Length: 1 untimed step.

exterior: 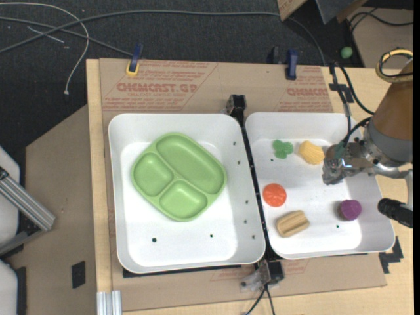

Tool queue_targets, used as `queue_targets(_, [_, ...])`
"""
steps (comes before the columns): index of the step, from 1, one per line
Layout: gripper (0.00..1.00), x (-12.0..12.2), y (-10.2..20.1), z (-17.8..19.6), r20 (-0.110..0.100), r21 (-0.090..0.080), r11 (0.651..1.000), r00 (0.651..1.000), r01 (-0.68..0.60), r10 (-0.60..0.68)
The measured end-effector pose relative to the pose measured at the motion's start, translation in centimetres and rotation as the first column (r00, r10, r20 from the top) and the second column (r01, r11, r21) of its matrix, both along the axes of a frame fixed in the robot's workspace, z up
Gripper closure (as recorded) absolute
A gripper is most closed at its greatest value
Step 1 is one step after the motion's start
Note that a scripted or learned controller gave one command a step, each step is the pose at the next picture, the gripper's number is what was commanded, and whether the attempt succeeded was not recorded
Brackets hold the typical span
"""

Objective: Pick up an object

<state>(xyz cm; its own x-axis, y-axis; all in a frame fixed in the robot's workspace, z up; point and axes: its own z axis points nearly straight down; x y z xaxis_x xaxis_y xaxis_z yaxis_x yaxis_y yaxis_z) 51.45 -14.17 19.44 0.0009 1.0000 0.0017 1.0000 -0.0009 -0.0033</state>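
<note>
Gripper (pixel 333 170) hangs low over the right bin (pixel 315 245), just beside the yellow piece (pixel 312 152), probably lining up a pick; finger state cannot be told; orange ball (pixel 275 194), tan block (pixel 292 223), purple piece (pixel 350 209) lie apart.

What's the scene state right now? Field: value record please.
left bin: green divided plate
right bin: green piece, yellow piece, orange ball, tan bread roll, purple piece
gripper: over right bin, right of the yellow piece, nothing seen between fingers
task status: no object picked up yet
</note>
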Motion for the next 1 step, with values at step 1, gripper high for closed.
queue_targets(1, [0.00,0.51,0.58,-4.53,-0.002,0.001,1.000,1.000,-0.001,0.001])
